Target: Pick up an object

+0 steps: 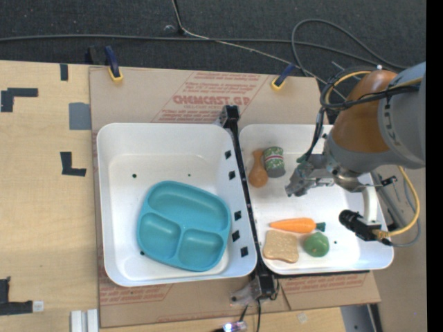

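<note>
Nearest you, along the front edge of the right bin, a slice of bread and a green ball lay side by side, with a carrot just behind them, its long axis running across the bin from left to right. You had the gripper hanging over the middle of that bin with nothing between its fingers, though whether they were spread or closed could not be told. The carrot lay just toward the front edge from it, while a small can and a brown wooden piece stood toward the bin's back left corner; the left bin held a blue divided plate.
</note>
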{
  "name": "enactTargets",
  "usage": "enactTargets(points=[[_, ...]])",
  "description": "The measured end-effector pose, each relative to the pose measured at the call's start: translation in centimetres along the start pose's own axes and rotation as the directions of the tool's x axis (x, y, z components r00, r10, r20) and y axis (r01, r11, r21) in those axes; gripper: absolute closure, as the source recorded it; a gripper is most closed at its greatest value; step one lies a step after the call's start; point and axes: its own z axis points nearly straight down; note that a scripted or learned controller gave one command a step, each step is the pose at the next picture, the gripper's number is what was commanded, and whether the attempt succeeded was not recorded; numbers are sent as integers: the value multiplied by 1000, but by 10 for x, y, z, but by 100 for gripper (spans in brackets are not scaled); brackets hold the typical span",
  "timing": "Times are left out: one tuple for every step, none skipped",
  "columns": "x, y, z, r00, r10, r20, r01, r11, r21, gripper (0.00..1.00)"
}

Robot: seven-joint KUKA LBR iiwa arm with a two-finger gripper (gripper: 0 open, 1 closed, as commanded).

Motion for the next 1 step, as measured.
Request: enactTargets(points=[[-4, 11, -55, 1000, 1, 1, -1, 1000, -1, 100]])
